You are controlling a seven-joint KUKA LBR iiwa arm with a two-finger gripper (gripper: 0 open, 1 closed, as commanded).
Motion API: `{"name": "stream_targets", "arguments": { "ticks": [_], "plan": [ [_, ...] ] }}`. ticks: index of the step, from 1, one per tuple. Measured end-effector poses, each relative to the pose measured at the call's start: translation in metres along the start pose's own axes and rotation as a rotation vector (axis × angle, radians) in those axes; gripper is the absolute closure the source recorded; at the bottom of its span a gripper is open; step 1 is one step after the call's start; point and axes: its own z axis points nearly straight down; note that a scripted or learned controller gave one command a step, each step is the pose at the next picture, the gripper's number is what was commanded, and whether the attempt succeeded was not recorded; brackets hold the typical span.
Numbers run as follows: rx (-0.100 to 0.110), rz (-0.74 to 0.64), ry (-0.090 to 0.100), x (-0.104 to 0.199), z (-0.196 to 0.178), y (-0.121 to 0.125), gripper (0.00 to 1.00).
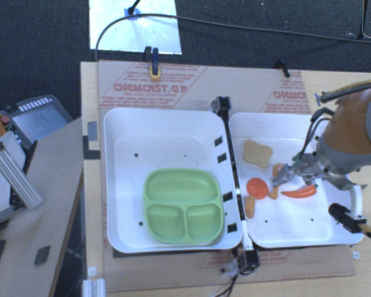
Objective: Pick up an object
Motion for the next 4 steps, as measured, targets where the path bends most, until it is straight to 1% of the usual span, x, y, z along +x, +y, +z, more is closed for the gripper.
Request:
{"name": "stream_targets", "arguments": {
  "ticks": [1,2,3,4],
  "plan": [
    [-0.006,0.000,-0.002,-0.001,-0.013,0.001,1.00],
    [-0.009,0.002,-0.003,-0.011,-0.071,0.001,1.00],
    [-0.008,-0.003,-0.003,-0.011,-0.109,0.003,1.00],
    [-0.006,-0.009,0.000,0.045,-0.119,0.013,1.00]
  ]
}}
